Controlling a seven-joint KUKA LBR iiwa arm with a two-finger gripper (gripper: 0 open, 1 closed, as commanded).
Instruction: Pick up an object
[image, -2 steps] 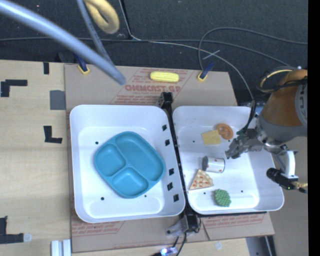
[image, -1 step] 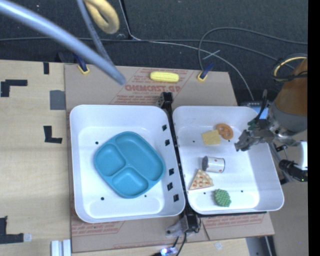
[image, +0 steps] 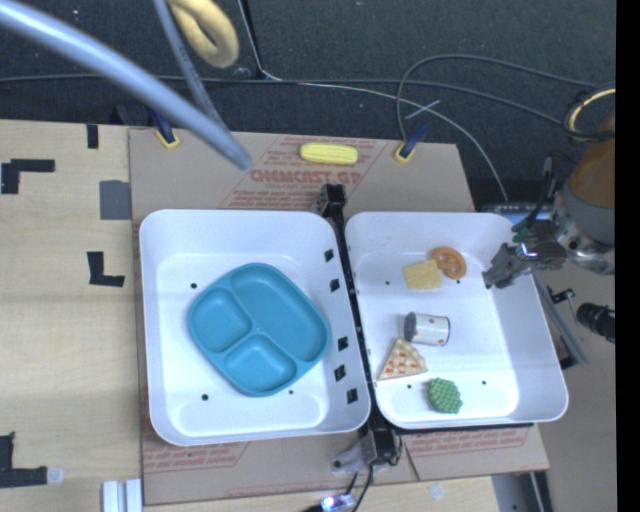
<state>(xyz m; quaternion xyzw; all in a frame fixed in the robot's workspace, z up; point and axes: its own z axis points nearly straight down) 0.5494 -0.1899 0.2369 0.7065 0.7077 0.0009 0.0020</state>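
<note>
**Hovering at the right bin's edge, nothing picked yet**

Looking down from the fixed camera view, the end effector (image: 503, 268) sits over the right rim of the right bin (image: 520, 330), with nothing visible between its fingers; whether they are spread or pressed together cannot be told from this angle. The candidates lie in that bin: a yellow block (image: 422, 275) touching an orange round piece (image: 449, 262) at the far side, a small grey can (image: 427, 327) on its side in the middle, a pizza slice (image: 402, 361) just near of it, and a green bumpy ball (image: 444, 395) nearest. The left bin (image: 175, 300) holds a blue divided tray (image: 258, 327).

Risk, as a judgement: the block and orange piece touch, so a descent there could nudge both apart rather than grip one. The can would likely roll off a closing finger, and a descent this close to the rim could strike the bin wall.
</note>
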